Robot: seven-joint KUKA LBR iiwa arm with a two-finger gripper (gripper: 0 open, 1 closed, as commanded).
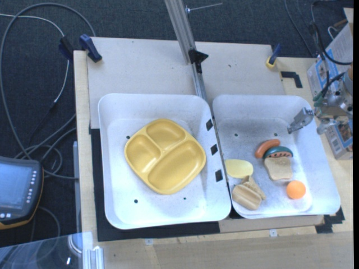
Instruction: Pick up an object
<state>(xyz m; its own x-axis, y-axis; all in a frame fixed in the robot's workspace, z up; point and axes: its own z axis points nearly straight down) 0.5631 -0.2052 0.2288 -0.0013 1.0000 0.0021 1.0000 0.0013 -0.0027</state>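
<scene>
Floor [45,122]: lying dark under everything, carrying looped black cables [33,49] at the left.
Screen device [17,192]: sitting at the far left edge, orange-rimmed, showing a blue display.
Bench [146,66]: spreading pale beneath both bins, gripped by blue clamps [90,47] at its back corners.
Left bin [115,206]: holding a yellow divided plate [165,156], lying flat near the middle.
Metal rail [179,15]: slanting down from the top toward the seam between the bins.
Right bin [247,111]: holding the toy food along its front half.
Yellow slice [239,168]: lying near the left wall, just above a tan ridged piece [248,195].
Red sausage [267,148]: resting just above a toast piece [279,166], the two touching.
Orange ball [295,190]: sitting near the front right corner, apart from the toast.
Gripper [300,121]: hovering at the bin's right side, above and right of the sausage, touching none of the food; jaw state impossible to make out.
</scene>
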